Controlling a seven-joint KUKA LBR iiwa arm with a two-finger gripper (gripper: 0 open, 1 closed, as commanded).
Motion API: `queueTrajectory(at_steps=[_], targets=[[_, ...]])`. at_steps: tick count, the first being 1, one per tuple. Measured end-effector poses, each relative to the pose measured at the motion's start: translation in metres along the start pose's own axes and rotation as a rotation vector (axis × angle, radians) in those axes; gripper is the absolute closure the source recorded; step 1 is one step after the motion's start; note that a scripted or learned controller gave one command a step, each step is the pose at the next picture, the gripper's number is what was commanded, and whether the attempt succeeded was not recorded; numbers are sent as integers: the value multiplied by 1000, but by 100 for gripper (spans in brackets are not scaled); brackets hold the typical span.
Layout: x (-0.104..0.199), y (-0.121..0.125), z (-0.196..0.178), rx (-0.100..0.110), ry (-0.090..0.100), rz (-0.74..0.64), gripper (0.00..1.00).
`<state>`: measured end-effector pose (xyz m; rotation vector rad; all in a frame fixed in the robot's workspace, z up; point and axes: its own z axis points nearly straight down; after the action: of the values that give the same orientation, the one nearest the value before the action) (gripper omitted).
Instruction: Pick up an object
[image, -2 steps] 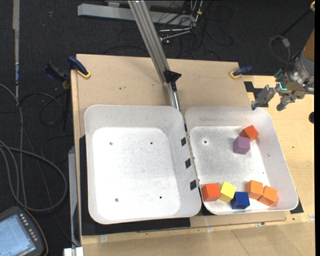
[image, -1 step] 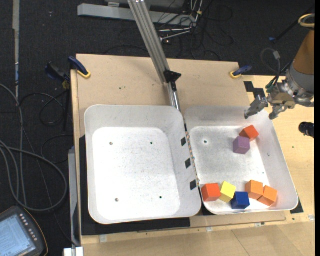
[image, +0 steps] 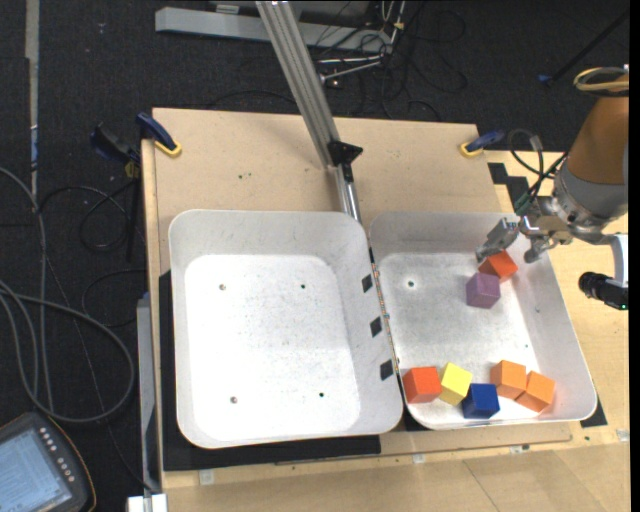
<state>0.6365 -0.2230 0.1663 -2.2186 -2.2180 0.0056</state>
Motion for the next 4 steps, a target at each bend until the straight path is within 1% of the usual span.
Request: queueTrajectory(at_steps=[1,2,3,4], targets=[[-1,4,40,-9,-5,-2,0],[-1,5,26,-16,-7,-2,100],[1,-3,-28,-13,-4,0,100],[0,-2,-83,-14,-4,-2,100]])
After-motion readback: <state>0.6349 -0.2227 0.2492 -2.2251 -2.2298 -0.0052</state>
